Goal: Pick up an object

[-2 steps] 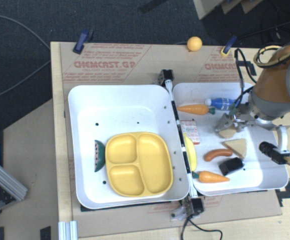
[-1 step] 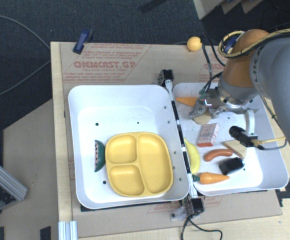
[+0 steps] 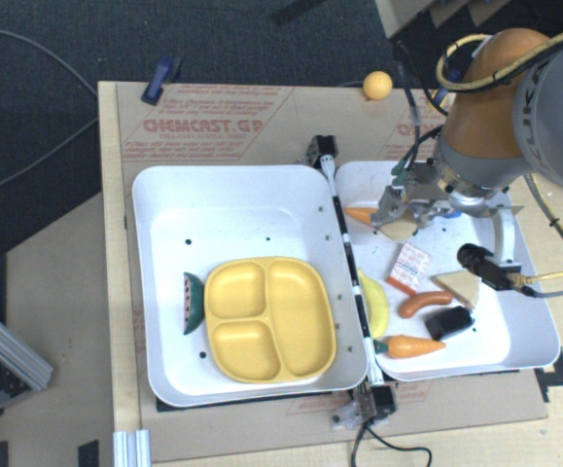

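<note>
Two shallow white plastic bins (image 3: 155,261) sit side by side on a brown cardboard sheet (image 3: 213,125) over dark carpet (image 3: 87,17). At two o'clock, the metal two-finger gripper (image 3: 403,207) hangs low in the right bin; I cannot tell how wide it is or if it holds anything.

two white bins (image 3: 155,261), one yellow tray (image 3: 266,317), two carrots (image 3: 412,346), one banana (image 3: 375,305)
</note>
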